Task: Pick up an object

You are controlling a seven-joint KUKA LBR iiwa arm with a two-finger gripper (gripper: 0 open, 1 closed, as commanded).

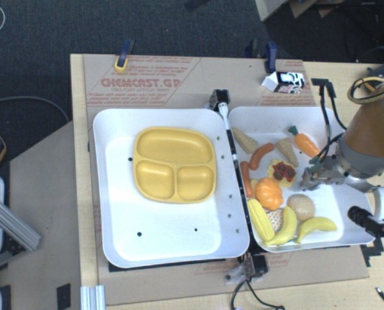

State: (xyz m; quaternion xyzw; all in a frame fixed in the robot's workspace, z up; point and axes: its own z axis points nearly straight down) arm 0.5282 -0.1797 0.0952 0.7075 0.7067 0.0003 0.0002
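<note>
The right bin (331, 123) holds toy food: a carrot (305, 143), a sausage (262, 155), a small orange pumpkin (269, 193), a red berry cluster (283, 171), a tan potato (301, 206), a banana (317, 227), a corn cob (260, 219) and a pale wedge (245, 140). My gripper (310, 177) reaches in from the right and sits low in that bin, just right of the berry cluster and above the potato. No object shows between its tips.
The left bin (108, 173) carries a yellow divided plate (175, 164). Clamps (121, 58) sit at the bench's far edge, and a black cable (326, 102) runs along the right bin's far corner. The arm's orange band (373, 131) hangs over the right bin's rim.
</note>
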